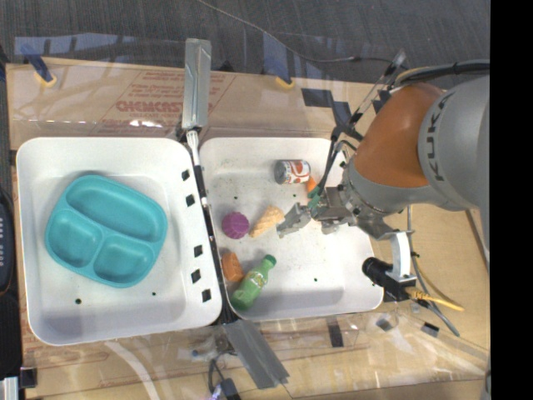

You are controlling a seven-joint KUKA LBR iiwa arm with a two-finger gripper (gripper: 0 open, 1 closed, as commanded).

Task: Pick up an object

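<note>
1. The right bin (333,294) serves as landmark. The gripper (293,220) sits over its floor near the middle, reaching in from the bin's right wall; its grey fingers (287,223) look slightly parted with nothing visible between them.
2. Candidate objects, all inside the right bin: a cone-shaped tan piece (266,221) lies just beside the fingertips, toward the bin's left wall; I cannot tell whether it touches them.
3. A purple ball (236,224) rests just beyond the cone, nearer the left wall.
4. A green bottle (253,281) lies tilted in the bin's front-left corner, with an orange object (231,266) touching or just beside it, against the left wall.
5. A small can (292,172), red and white, lies on its side near the bin's back wall, behind the gripper.
6. The arm's orange band (398,140) and grey wrist hang over the bin's right rim, covering that side.
7. The left bin (37,307) adjoins the right bin's left wall and holds a teal divided plate (106,229).
8. Both bins sit on a tan bench (466,307) under clear sheeting; dark carpet lies beyond the back edge.
</note>
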